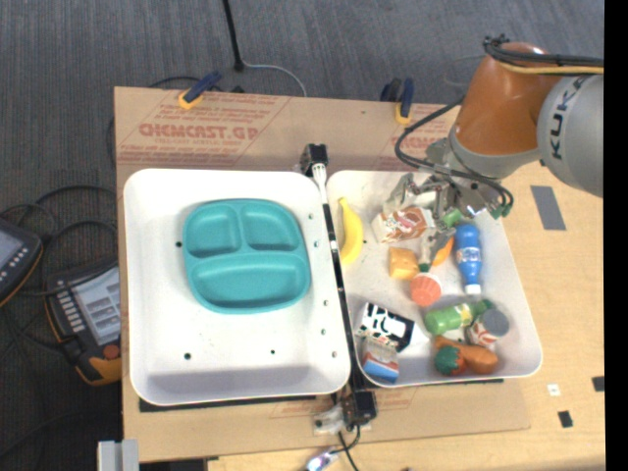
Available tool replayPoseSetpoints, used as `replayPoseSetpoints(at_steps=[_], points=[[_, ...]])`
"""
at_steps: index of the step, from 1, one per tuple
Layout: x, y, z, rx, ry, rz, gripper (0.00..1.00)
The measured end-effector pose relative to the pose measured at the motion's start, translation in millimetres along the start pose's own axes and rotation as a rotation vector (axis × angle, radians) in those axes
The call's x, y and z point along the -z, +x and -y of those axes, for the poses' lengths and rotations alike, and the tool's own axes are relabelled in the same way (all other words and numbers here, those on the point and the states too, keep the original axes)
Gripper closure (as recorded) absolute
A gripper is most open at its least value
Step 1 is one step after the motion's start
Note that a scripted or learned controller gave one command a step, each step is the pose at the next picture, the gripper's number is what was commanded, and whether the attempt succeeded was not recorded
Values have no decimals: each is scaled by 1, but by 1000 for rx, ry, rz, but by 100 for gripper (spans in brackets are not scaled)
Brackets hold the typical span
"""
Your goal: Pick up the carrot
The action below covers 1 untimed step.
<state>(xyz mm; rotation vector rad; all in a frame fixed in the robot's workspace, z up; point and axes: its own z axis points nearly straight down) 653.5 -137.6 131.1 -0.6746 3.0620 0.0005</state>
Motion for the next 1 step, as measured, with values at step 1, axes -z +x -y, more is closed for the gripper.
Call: replayPoseSetpoints(at_steps=[1], points=[[-12,6,-3,82,15,22,0]])
